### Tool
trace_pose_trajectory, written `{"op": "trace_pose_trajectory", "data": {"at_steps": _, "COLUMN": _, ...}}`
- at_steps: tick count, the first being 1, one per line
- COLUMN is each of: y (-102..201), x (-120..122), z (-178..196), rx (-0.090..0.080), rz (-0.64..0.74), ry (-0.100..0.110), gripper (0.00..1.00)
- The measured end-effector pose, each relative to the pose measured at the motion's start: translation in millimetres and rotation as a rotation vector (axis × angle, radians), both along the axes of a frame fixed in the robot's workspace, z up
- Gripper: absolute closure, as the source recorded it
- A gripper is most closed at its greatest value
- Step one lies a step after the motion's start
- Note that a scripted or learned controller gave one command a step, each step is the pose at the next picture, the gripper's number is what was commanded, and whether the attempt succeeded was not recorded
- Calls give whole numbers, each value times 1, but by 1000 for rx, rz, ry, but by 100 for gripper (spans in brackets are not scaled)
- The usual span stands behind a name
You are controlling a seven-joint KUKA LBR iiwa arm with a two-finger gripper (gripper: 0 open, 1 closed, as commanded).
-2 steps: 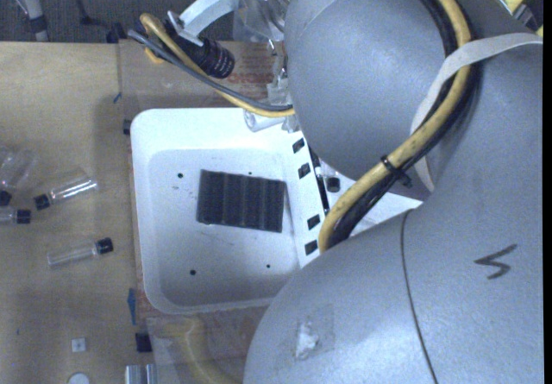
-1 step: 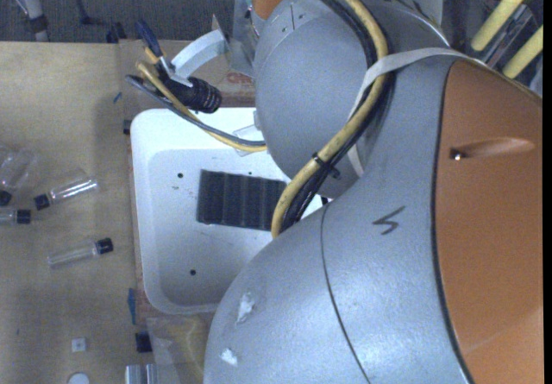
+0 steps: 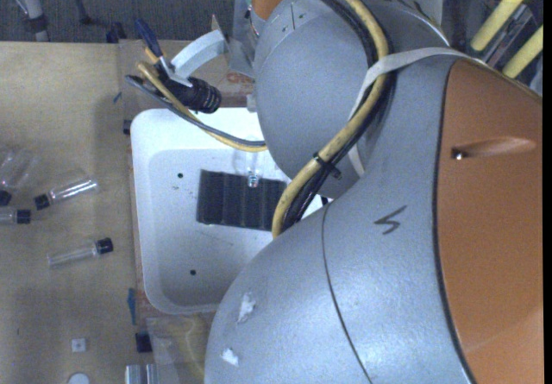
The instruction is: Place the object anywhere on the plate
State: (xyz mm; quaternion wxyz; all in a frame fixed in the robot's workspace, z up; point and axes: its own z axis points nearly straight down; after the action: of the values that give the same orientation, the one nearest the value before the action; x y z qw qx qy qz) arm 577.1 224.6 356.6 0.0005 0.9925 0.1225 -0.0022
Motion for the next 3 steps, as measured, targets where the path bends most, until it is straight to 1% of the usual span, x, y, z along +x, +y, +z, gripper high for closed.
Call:
{"op": "trace_pose_trajectory", "data": {"at_steps": 1, "y": -27, "x": 39, "z": 71, "rx": 1, "rz": 444, "ry": 0, "gripper": 0}}
{"op": "trace_pose_trajectory", "data": {"at_steps": 2, "y": -25, "x": 38, "z": 81, "rx": 2, "rz": 446, "ry": 5, "gripper": 100}}
{"op": "trace_pose_trajectory", "data": {"at_steps": 3, "y": -1, "x": 8, "z": 78, "rx": 1, "rz": 0, "ry": -6, "gripper": 100}}
